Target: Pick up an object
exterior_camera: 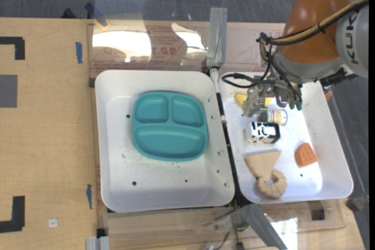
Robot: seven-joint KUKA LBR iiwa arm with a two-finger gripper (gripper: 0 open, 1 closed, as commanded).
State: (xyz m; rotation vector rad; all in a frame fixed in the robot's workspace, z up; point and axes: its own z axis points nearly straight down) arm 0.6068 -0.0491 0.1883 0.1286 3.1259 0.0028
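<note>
The arm reaches in from 3 o'clock and hangs over the upper part of the right bin. Its gripper sits low, just inside that bin's 11 o'clock corner, wrapped in dark cables; whether the fingers are open or closed cannot be told, and nothing can be seen between them.

Several things lie in the right bin. A yellow piece peeks out at 9 o'clock of the gripper, touching or nearly touching it. A small jar lies on its side just at 4 o'clock of the gripper. Directly below, a black-and-white box rests near the bin's middle. A tan wedge lies at 6 o'clock of the box, and a brown ring touches the wedge's lower end. An orange block sits apart, toward 3 o'clock of the wedge.

The left bin holds a teal divided plate near its centre. Both bins stand on the tabletop.
</note>
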